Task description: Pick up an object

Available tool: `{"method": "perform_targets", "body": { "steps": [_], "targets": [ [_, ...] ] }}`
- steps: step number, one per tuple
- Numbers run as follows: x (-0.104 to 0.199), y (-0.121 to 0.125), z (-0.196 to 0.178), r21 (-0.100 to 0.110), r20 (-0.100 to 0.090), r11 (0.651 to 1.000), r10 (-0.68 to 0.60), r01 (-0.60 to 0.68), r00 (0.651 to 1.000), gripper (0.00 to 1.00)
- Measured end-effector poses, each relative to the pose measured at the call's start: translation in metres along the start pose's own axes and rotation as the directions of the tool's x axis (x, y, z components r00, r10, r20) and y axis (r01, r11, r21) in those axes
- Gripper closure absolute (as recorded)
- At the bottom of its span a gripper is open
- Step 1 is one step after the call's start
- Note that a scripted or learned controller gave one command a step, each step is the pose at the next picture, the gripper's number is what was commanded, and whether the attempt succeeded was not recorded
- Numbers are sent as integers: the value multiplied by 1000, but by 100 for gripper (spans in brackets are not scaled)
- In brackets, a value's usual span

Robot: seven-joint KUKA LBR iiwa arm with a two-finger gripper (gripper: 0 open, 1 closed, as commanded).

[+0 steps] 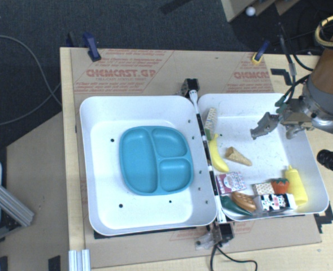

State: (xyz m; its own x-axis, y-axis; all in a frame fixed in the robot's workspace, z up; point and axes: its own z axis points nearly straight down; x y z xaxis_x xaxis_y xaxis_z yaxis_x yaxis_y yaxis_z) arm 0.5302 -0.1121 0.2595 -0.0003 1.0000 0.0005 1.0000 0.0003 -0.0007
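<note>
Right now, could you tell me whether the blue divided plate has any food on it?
Empty: the blue divided plate shows bare blue in all three compartments, alone in the left bin.

The light is bright and even, and it seems to come from above. The two white bins, the left bin point(98, 129) and the right bin point(313, 168), shine a lot, and their flat parts look almost washed out. The blue plate point(155, 160) has a soft glow on its top but no sharp glare. Shadows are small and soft, like the thin dark one under the gripper point(271, 126). The dark floor point(30, 16) around the bench stays dim. The whole picture is a bit fuzzy and grainy, so small labels on the things in the right bin are hard to read.
</note>
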Motion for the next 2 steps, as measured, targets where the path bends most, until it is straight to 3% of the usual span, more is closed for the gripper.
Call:
{"method": "perform_targets", "body": {
  "steps": [1,2],
  "targets": [
    [21,21,113,3,-1,1000,0,0,1000,0],
    [5,42,176,1,0,1000,1,-1,1000,0]
  ]
}}
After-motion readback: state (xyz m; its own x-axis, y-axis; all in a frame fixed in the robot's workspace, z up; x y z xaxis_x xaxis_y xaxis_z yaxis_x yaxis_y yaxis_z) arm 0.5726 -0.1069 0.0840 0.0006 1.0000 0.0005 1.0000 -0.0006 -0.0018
